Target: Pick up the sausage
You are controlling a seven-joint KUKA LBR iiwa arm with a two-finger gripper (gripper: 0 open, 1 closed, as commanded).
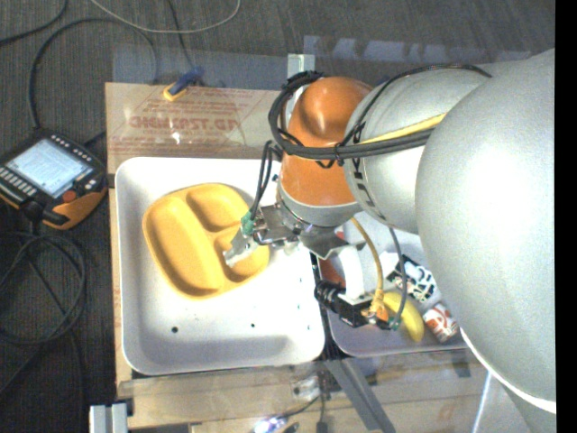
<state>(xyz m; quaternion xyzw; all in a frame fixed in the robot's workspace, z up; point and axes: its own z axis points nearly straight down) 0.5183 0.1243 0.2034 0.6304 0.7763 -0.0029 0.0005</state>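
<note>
The grey arm's jaws [242, 242] hang over the yellow plastic divided dish [200, 237] in the left white bin [135, 332]; their state is unclear, no sausage is discernible, so pickup looks undone

Two bins lie side by side on my bench [180, 120]. The left bin [162, 336] holds a dish [194, 233] toward its rear left. My arm [433, 179] reaches in from the right, above the seam between the bins. The right bin [361, 343] holds small items [419, 305], near its front, under the arm. A pendant [50, 177] lies on the floor, left of the bench.
</note>
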